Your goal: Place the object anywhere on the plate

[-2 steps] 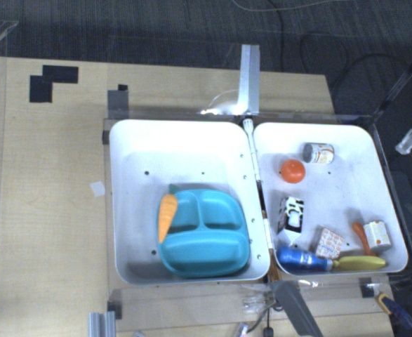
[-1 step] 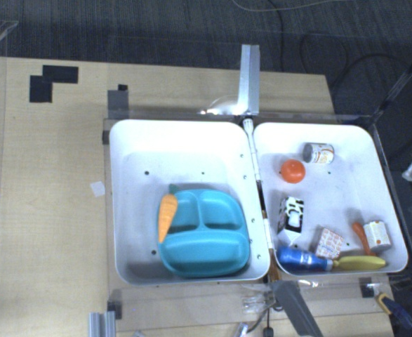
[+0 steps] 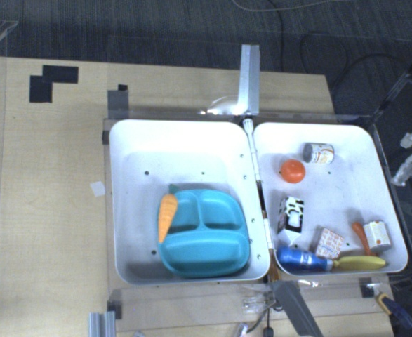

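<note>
A blue divided plate [image 3: 209,237] lies at the front of the left bin [image 3: 132,188]. An orange toy carrot [image 3: 165,216] rests lengthwise along the plate's left rim, leaf end pointing away from me. It leans partly over the left compartment. Pale grey parts of the arm [image 3: 410,166] poke in at the right edge, outside the right bin, far from both plate and carrot.
The right bin [image 3: 349,188] holds a small can [image 3: 319,153], an orange ball [image 3: 293,170], a black-and-white carton [image 3: 290,214], a blue bottle [image 3: 300,260], a banana [image 3: 361,262], a patterned packet [image 3: 329,243] and a small box [image 3: 377,235]. A metal post [image 3: 250,79] stands behind the divider.
</note>
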You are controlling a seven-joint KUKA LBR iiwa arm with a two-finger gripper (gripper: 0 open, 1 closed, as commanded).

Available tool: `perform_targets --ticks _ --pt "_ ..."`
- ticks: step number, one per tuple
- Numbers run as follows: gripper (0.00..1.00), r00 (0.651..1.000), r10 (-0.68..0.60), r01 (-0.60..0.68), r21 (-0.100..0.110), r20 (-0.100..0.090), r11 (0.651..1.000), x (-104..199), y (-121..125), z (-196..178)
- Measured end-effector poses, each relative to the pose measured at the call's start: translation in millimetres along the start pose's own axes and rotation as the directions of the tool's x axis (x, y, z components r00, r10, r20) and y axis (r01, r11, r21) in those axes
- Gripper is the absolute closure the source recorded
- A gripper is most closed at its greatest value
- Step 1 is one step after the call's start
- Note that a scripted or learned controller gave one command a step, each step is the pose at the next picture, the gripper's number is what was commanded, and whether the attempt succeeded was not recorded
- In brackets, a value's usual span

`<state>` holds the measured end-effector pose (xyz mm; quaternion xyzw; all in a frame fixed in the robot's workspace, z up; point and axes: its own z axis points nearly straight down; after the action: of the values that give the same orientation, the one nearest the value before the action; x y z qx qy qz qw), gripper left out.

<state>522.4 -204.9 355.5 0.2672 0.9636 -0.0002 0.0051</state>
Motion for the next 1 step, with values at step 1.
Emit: perform_targets --ticks 1 --pt "0.0 0.986 -0.169 0.169 0.0 0.003 0.986 25.7 -16.9 -35.2"
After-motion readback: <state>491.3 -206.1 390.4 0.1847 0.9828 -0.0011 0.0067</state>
